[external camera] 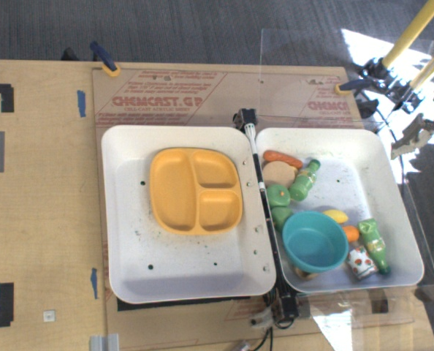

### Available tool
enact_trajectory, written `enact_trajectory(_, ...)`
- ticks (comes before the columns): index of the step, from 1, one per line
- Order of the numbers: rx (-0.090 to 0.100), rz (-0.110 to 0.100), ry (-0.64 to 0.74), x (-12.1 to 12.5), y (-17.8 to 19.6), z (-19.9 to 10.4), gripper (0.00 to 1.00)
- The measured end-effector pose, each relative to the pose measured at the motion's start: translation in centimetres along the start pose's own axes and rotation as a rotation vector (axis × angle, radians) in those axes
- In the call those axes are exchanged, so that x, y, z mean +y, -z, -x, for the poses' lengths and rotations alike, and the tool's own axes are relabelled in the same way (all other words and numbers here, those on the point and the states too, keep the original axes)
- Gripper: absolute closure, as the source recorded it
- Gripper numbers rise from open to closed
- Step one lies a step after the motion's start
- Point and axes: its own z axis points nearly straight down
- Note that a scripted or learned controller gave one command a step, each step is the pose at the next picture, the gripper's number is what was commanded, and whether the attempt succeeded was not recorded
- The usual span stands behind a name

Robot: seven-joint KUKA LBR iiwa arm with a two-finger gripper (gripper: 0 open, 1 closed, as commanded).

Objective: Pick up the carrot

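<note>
Teal bowl (316, 241) sits before the carrot (283, 157); board (158, 97) reads "CHEMCAST GP".

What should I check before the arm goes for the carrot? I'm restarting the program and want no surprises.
1. Carrot located: ok. It lies at the far left of the right bin, near the divider: carrot.
2. Top of the carrot free: ok, nothing lies over it.
3. Room for the fingers around it: not ok. A tan piece sits against its near side and a green bottle is by its right end.
4. Approach path: ok. The teal bowl is nearer the camera, away from the carrot.
5. Tool state: cannot tell.
6. Yellow plate out of the way: ok, it is in the left bin.
</note>
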Motion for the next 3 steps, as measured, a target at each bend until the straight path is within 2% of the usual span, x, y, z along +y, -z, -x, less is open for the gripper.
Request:
enact_trajectory(1, -0.001, -0.013, -0.146, 0.3, -19.3, 2.2, 0.0)
enact_trajectory(2, 0.003, 0.002, -0.277, 3.6, -30.3, 1.6, 0.0)
enact_trajectory(3, 0.014, -0.001, -0.11, 5.6, -33.9, 6.3, 0.0)
